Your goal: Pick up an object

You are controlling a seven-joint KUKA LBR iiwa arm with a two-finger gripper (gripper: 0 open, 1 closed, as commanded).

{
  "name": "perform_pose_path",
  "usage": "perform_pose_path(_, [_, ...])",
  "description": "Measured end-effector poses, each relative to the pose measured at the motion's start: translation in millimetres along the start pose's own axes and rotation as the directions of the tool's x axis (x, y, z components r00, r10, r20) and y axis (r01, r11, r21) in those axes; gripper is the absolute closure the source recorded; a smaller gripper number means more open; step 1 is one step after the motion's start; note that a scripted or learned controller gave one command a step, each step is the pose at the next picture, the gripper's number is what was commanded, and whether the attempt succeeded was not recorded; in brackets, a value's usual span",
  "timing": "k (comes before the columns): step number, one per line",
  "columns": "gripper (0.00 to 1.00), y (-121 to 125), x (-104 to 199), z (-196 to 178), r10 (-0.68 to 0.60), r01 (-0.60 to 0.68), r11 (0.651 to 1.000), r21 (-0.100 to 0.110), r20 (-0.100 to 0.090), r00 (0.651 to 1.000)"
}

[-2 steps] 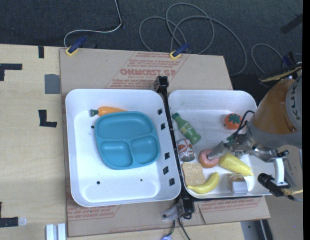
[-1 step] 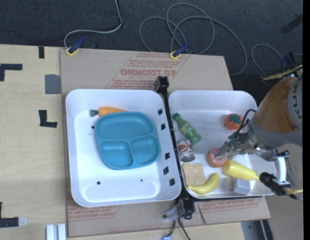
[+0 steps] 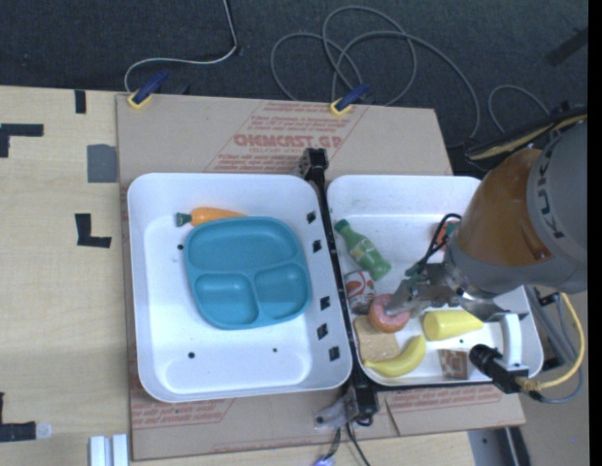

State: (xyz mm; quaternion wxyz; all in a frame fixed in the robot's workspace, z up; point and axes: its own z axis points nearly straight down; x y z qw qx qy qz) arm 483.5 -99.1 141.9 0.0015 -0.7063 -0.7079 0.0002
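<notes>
Pink and ring-shaped, a toy doughnut (image 3: 386,311) lay in the right bin (image 3: 398,190) directly beneath the gripper (image 3: 410,297), whose tips had reached down to it; whether they were spread or pinching could not be told. Nothing appeared lifted: the doughnut seemed to rest on the floor among a banana (image 3: 399,357), a yellow block (image 3: 451,323) and a green bottle (image 3: 363,249). A blue divided tray (image 3: 247,270) filled the left bin (image 3: 146,289). The grasp and lift apparently remained.
</notes>
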Motion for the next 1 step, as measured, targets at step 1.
perform_pose_path(1, [1.00, 29.7, 45.4, -46.8, 0.001, -0.001, 1.000, -0.001, 0.001, 1.000])
